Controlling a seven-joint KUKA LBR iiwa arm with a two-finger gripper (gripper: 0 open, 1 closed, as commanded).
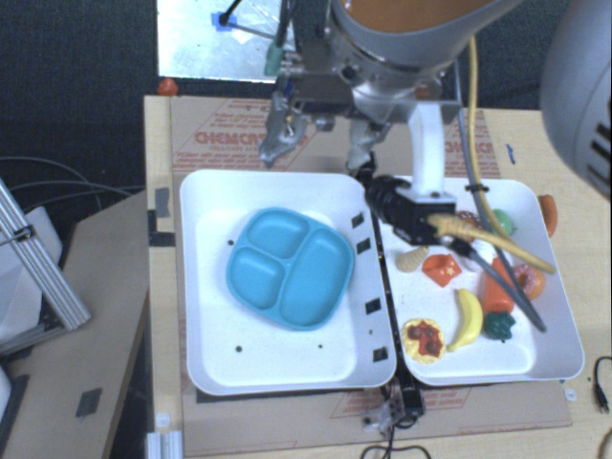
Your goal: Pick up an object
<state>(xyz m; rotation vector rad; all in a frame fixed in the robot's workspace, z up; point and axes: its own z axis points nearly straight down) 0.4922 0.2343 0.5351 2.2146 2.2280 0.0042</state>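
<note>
1. I work in a robot lab, not a home: my surface (239, 127) is a bench topped with printed cardboard, with dark floor around it.
2. Two shallow white bins (206, 285) sit side by side on it, joined by black clips.
3. Toy food (467, 318) and a blue divided plate (290, 268) serve as test pieces.
4. Loose cables (67, 175) and an aluminium frame rail (38, 266) lie at the left.
</note>
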